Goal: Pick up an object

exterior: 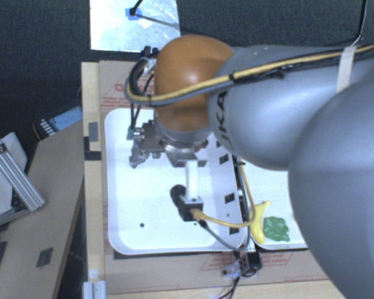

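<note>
My gripper hangs over the far left part of the left white bin, below the arm's orange band. Nothing shows between or under its tips. A flat green object lies in the right bin near its front edge. A curved yellow piece lies next to it on the left. The arm hides most of the right bin.
The grey arm fills the right and upper middle of the view. A small dark speck sits on the left bin's floor near the front. A shiny sheet lies beyond the bins. An aluminium rail stands at the left.
</note>
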### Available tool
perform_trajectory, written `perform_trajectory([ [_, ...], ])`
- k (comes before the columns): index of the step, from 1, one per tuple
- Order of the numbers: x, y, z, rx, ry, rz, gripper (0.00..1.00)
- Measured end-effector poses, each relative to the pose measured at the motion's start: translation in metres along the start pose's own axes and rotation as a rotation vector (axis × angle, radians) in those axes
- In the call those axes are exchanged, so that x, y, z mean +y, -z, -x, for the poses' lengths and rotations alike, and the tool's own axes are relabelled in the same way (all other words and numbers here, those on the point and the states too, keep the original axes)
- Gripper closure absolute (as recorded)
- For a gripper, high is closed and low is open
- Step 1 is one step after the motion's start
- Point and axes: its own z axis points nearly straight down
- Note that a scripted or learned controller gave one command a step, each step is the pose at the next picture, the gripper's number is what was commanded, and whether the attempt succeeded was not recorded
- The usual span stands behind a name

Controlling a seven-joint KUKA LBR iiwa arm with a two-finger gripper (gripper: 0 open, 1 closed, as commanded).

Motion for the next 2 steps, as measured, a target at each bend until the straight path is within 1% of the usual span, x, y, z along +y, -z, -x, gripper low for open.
perform_trajectory([
  [1, 0.068, -0.037, 0.000, -0.001, 0.000, -0.002, 0.00],
  [2, 0.066, -0.024, 0.000, 0.000, 0.000, -0.003, 1.00],
])
